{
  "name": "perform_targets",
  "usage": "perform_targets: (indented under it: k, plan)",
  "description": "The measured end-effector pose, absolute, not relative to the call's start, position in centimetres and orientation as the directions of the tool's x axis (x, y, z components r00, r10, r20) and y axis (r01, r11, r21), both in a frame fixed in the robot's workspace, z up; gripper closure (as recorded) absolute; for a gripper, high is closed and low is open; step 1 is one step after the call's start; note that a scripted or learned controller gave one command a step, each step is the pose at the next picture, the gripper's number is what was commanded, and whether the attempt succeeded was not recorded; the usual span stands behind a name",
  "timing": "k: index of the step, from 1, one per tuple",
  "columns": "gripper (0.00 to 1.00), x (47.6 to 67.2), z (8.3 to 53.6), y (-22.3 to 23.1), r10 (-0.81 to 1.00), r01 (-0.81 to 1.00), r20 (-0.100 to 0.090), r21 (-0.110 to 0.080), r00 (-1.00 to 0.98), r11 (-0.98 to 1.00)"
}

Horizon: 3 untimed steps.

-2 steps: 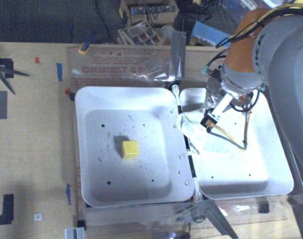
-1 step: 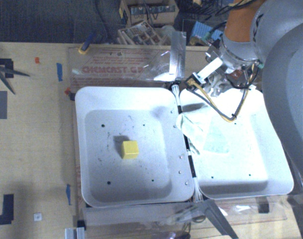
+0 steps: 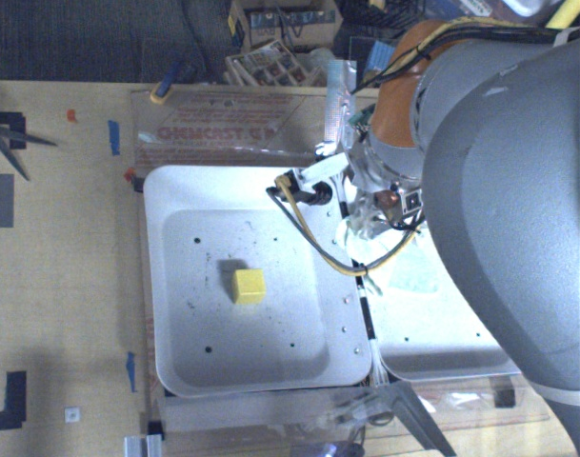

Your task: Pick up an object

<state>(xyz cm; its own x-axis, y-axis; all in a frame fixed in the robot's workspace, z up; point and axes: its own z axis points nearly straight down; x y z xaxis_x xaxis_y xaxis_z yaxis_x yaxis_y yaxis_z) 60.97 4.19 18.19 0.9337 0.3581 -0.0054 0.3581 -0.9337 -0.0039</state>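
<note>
End effector [image 3: 366, 225]: hangs over the divide between the two bins, near their far rims; whether it is apart or together cannot be told, and nothing is seen clamped in it.
Arm [image 3: 499, 179]: grey, with an orange band, reaching in from the right and covering most of the right bin [image 3: 442, 355].
Edges and room: the left bin [image 3: 166, 193] has raised white walls with rounded corners; its floor lies open on all sides of the cube, with only small dark specks on it.
Yellow cube [image 3: 249, 286]: small, bright and blocky, resting flat near the middle of the left bin's floor, well apart from every wall and from the end effector.
Surroundings: a clear sheet with red lettering [image 3: 232, 122] lies just beyond the left bin; blue tape marks [image 3: 113, 137] sit on the bench [image 3: 61, 284].
In the way: nothing stands near the cube.
</note>
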Motion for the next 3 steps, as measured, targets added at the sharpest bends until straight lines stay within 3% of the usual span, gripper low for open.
perform_targets:
  k: [1,2,3]
  plan:
    - [1.0,60.3,28.3,5.8,0.195,0.195,0.0,0.001,0.981,-0.981]
    - [1.0,63.7,18.2,4.0,0.322,0.322,-0.007,-0.003,0.947,-0.947]
    - [1.0,63.3,16.8,5.3,0.481,0.48,0.024,0.028,0.877,-0.877]
